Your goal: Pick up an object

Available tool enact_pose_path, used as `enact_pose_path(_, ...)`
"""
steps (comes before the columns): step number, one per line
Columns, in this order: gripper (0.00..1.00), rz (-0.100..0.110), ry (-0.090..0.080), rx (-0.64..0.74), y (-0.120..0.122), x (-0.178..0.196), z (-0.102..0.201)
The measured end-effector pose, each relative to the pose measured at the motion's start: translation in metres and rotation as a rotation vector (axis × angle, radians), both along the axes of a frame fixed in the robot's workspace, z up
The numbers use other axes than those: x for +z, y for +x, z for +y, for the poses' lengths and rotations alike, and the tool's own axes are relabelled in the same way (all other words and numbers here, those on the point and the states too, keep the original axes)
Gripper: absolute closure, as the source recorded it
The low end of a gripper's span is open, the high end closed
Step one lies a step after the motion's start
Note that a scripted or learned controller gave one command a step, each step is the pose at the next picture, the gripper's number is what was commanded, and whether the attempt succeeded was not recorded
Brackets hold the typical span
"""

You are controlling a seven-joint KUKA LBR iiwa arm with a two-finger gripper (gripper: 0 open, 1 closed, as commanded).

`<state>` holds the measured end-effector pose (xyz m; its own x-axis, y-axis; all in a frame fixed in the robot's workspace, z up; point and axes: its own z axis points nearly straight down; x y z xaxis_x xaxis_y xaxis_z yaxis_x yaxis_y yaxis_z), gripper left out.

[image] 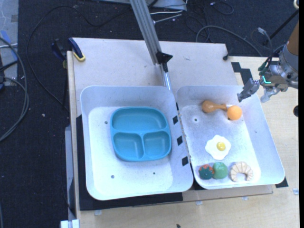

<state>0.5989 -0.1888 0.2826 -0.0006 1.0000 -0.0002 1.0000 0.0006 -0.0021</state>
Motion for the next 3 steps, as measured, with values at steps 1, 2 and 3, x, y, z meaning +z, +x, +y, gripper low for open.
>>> enact_pose_path(1,0.0,-0.002,-0.001,0.0,0.001,0.001,0.0)
enact_pose_path(2,0.0,0.001,0.0,-0.001,0.006,-0.046,-0.006)
enact_pose_path(3,0.0,0.0,0.0,0.0,0.015,-0.095,-0.008)
